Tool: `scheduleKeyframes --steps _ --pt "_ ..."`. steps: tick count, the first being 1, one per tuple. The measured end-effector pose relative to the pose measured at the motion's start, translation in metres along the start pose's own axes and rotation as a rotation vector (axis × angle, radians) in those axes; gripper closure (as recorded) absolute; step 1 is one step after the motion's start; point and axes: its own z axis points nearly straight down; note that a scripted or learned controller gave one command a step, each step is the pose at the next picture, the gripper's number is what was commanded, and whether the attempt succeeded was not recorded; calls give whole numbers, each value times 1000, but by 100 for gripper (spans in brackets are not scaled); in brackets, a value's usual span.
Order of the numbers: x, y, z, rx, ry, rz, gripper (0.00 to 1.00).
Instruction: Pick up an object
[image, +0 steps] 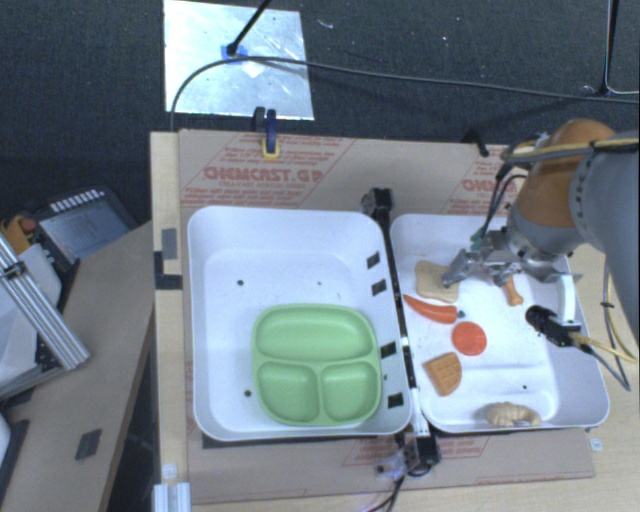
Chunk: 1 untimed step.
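Note:
My gripper (458, 274) hangs low over the back of the right bin (580, 395), reaching in from the right. Its tip is right at the edge of a pale slice of toast (430, 281); I cannot tell whether it touches it. A small orange piece (513, 291) lies just to the right of the gripper. In front of the toast lies a red chili pepper (430, 309), then a round red tomato slice (469, 338). Nearer the front are an orange-brown cracker (444, 372) and a tan croissant-like piece (511, 413).
The left bin (215, 300) holds a green divided plate (316, 362) in its front half. A black divider (392, 300) runs between the two bins. The grey arm with its orange band (560, 190) comes in over the right bin's back right corner.

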Motion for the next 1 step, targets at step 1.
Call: scheduleKeyframes --steps 1 --pt "1 3 -13 -8 2 -1 100"
